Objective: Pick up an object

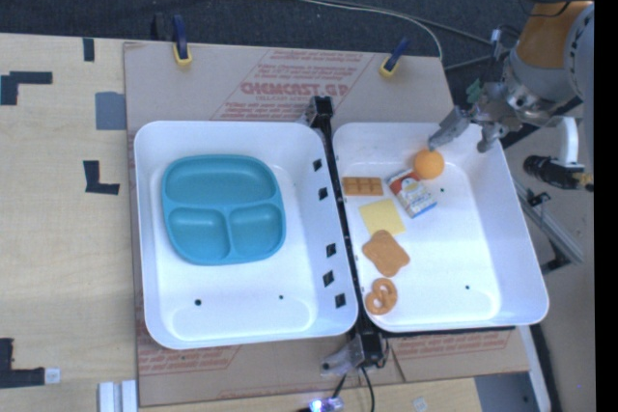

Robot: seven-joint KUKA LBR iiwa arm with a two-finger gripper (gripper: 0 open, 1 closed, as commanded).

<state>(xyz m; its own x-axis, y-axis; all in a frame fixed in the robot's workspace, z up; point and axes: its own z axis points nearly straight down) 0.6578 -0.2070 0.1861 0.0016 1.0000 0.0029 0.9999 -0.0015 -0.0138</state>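
Camera view: gripper (466, 132) hovers over the far right corner of the right bin (502, 299), fingers spread wide with nothing between them, presumably opened ready for a descent. Nearest candidate is the orange ball (430, 163), just beside a small carton (413, 194) in the bin's far half. A wafer (363, 186), a yellow slice (382, 216), a toast piece (386, 254) and a pretzel (380, 295) line the bin's left edge. A blue tray (223, 208) sits in the left bin (154, 304).
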